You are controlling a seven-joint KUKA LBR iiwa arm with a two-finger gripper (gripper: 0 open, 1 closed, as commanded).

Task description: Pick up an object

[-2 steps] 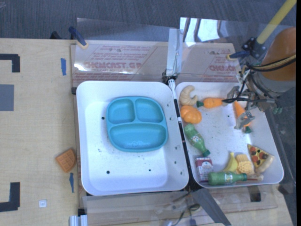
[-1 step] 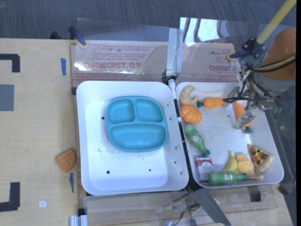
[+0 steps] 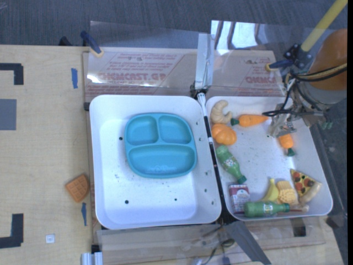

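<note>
Small orange piece [image 3: 285, 141] lies just below the claw [image 3: 282, 127] in right bin [image 3: 322, 195]; claw state unclear, cannot tell.

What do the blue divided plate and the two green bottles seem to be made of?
The blue divided plate looks like moulded plastic with a smooth, semi-matte finish: even colour, rounded compartment edges, soft sheen. The green bottle lying near the bin divider and the green bottle at the front of the right bin look like glossy toy plastic, with small highlights; translucent plastic or rubber cannot be ruled out.
</note>
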